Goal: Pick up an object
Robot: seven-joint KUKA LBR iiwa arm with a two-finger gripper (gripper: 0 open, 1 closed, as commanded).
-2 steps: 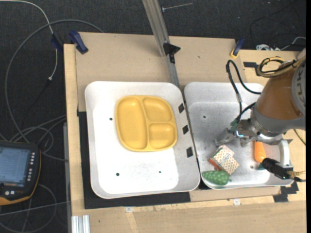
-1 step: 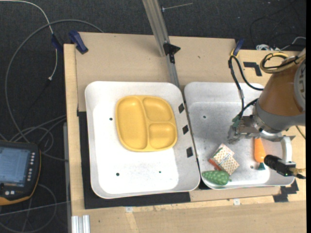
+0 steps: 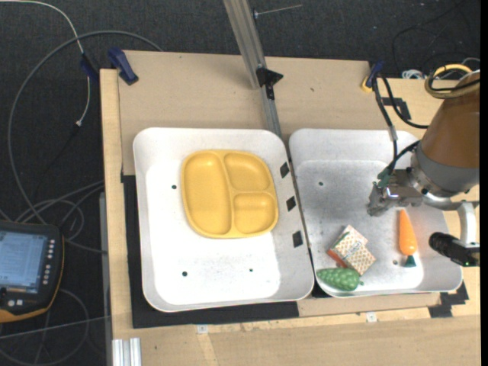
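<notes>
My gripper (image 3: pixel 379 201) hangs over the right bin (image 3: pixel 335 158), a little above its floor, with the arm's orange band behind it at the right edge of the camera view. Nothing shows between its fingers. An orange toy carrot (image 3: pixel 406 235) lies just right of and below the gripper. A patterned tan packet (image 3: pixel 354 250) rests near the bin's front, with a green toy vegetable (image 3: pixel 338 279) at the front rim beside it.
The left bin (image 3: pixel 156 227) holds a yellow three-compartment plate (image 3: pixel 228 192). A metal pole (image 3: pixel 252 44) slants down to the gap between the bins. Black clips (image 3: pixel 290 203) line that divide. Cables (image 3: pixel 393 105) hang near the right bin's back corner.
</notes>
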